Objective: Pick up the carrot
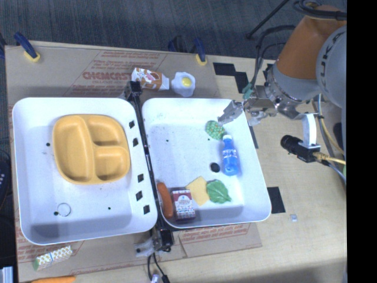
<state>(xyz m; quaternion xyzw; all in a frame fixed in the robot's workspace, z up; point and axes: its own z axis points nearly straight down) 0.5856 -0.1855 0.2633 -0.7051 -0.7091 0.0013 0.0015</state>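
Note:
The carrot (164, 198) is a short orange-red stick lying along the left wall of the right bin (177, 114), near its front corner. A dark red box (184, 204) lies against its right side. My gripper (229, 113) hangs over the bin's far right corner, just above and right of a green knobbly toy (214, 129). That puts it well away from the carrot, which sits diagonally across the bin. Nothing shows in its grasp.
In the right bin also lie a blue bottle (230, 157), a yellow wedge (199, 190) and a green leaf (219, 191). The left bin (29, 175) holds a yellow divided plate (91, 147). A small carton (147, 78) and a toy egg (184, 83) sit behind the bins.

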